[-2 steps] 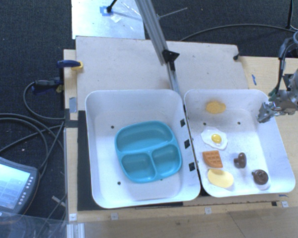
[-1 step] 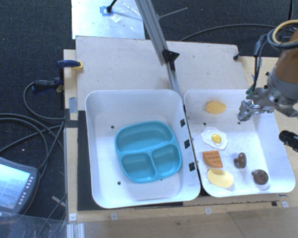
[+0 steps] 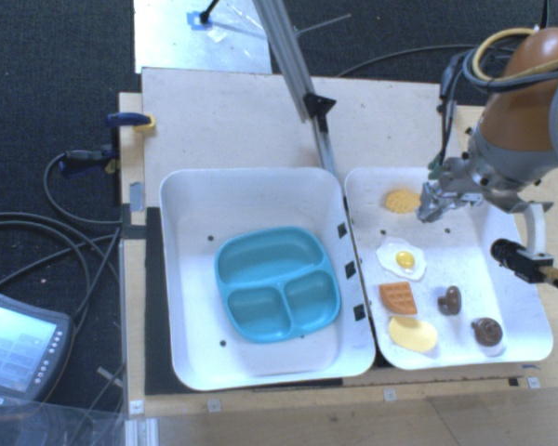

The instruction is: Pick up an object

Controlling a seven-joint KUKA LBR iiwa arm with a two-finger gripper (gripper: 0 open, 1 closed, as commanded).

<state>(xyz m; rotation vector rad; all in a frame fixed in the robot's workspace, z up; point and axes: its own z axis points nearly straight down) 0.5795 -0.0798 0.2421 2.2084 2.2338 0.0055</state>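
In the right bin the gripper hangs low — a round yellow cracker lies just to its left. Whether the jaws are released or clenched cannot be told.

Arm cut off at right edge; claw fingers too small/blurred to read.

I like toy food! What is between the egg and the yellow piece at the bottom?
The camera view shows an orange waffle between the egg and the yellow piece.
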